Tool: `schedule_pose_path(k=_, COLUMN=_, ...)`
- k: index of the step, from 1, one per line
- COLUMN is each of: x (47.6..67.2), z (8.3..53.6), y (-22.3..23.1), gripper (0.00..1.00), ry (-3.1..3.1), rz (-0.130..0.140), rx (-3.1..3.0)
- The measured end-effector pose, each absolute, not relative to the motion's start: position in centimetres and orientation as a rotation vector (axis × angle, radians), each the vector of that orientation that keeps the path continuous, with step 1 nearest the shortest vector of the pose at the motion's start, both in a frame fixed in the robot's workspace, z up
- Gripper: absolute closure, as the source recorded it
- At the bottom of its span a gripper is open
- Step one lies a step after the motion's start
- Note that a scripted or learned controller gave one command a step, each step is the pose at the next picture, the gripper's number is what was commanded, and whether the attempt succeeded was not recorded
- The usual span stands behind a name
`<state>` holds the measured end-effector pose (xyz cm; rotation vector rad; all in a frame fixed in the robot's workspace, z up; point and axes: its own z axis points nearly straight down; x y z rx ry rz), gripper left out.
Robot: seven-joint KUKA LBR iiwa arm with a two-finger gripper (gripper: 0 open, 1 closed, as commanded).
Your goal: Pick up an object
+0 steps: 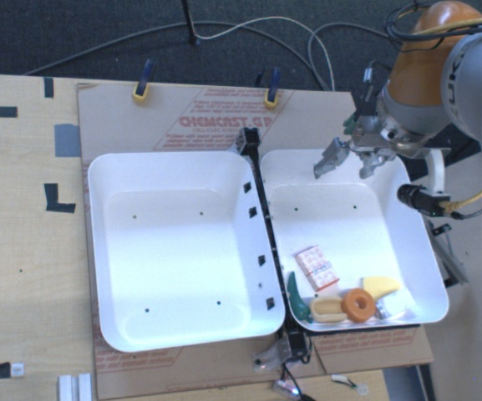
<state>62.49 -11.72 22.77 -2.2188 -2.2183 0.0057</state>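
Gripper [350, 164] over far edge of right bin [408, 224], fingers spread apart, nothing between them. Orange ring [358, 305], yellow wedge [381, 286], tan block [327, 309], red-and-white packet [317, 266] huddled in near corner of right bin, well apart from gripper. Probably slid there.

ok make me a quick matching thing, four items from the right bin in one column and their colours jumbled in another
Things:
1. ring-shaped piece
2. wedge-shaped piece
3. small packet
4. long thin item by the divider

Colours:
A. green
B. white with red print
C. orange
D. yellow

Pairs: 1-C, 2-D, 3-B, 4-A

All four lie at the near end of the right bin; the pincer hangs over its far end, with nothing between its fingers.
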Motion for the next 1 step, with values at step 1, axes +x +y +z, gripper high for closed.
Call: schedule_pose_path(k=1, x=62.59, z=23.05, y=-11.71, gripper=0.0, ry=-2.222, rz=0.0, rx=-2.221)
